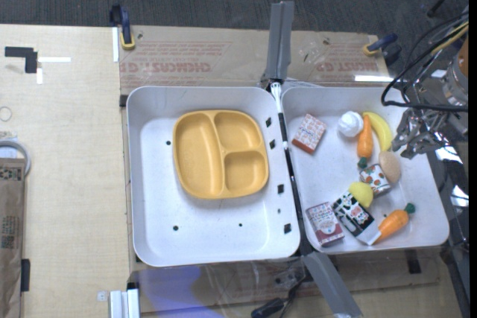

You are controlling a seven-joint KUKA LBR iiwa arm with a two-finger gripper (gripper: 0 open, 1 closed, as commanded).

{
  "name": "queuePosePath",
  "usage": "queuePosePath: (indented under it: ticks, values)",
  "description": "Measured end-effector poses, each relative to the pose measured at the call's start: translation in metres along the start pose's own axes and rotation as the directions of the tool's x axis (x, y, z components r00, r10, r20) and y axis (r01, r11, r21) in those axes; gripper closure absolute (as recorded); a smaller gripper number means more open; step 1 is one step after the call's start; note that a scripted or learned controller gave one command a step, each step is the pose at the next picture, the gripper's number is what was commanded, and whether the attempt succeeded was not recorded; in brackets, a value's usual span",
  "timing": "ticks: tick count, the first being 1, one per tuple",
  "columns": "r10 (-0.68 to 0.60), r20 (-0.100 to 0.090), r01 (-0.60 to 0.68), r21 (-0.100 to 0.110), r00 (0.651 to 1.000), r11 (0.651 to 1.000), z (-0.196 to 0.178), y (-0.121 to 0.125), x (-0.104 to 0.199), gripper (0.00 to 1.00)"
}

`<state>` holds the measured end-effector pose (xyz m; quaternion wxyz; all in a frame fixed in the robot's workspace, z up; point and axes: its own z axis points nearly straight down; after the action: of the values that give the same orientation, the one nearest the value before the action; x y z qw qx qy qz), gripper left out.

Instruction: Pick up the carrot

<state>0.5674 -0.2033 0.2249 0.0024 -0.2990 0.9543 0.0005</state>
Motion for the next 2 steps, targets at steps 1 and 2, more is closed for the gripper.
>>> queuePosePath:
  ticks: [1, 2]
  values:
    - [-0.127, -0.001, 0.127, -0.001, 0.992, 0.992, 0.026, 0.0, 0.031, 1.0]
    - [-0.327, -0.001, 0.327, -0.002, 0.945, 0.945, 0.021, 0.008, 0.042, 1.0]
